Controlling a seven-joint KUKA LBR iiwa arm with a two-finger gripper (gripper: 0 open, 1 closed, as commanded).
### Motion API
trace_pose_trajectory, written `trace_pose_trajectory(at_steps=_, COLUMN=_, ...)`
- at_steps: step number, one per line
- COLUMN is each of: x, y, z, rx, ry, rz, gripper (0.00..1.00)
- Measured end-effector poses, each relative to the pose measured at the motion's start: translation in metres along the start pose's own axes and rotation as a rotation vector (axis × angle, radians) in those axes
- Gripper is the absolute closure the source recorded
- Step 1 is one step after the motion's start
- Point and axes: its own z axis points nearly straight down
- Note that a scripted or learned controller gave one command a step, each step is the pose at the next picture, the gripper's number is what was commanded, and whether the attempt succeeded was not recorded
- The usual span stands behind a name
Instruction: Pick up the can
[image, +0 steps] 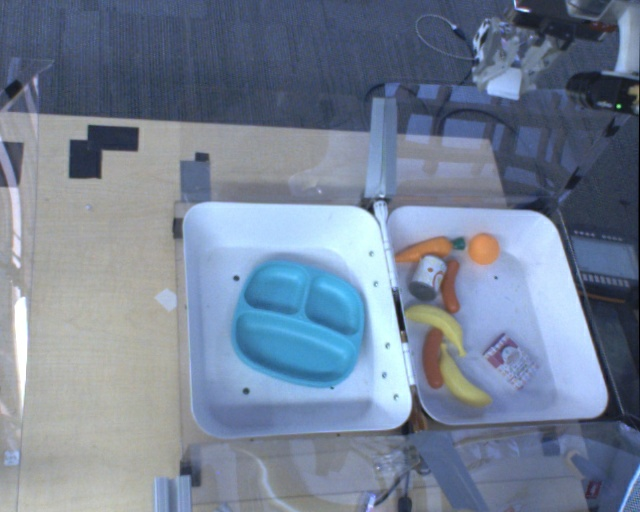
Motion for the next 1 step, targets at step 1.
trace_pose_trajectory(at_steps=1, x=0.0020, y=0.0009, z=-0.0115, rx=-0.005, ry=0.000, rz=-0.007, gripper=1.00)
